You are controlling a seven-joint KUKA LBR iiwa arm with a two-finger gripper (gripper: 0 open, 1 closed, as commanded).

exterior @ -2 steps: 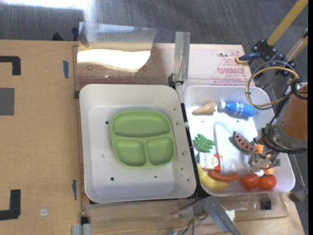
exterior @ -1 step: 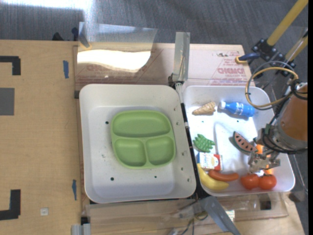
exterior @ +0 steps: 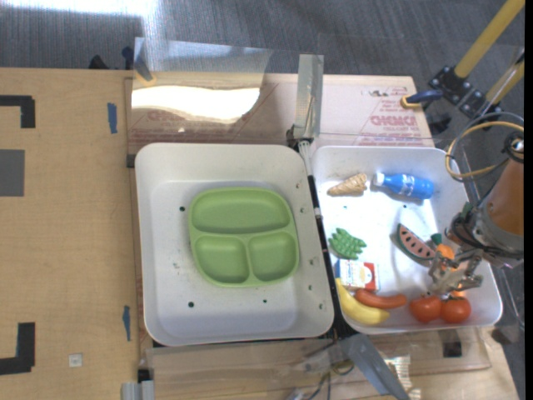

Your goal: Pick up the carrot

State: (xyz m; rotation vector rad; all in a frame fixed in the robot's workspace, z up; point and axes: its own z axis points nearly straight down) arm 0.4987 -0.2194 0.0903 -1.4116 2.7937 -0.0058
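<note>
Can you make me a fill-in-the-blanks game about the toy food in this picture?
1. The green plate sits in the ____ bin.
2. The bottle near the top of the right bin is coloured ____.
3. The two tomatoes lie just below the robot's ____.
4. The banana is coloured ____.

Missing words: left; blue; claw; yellow

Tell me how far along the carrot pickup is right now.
Done: the gripper is down in the right bin, above the two tomatoes. In hand: something small and orange sits at its fingers, probably the carrot, but a firm grasp can't be confirmed. Left: securing it and lifting it out of the bin.
</note>
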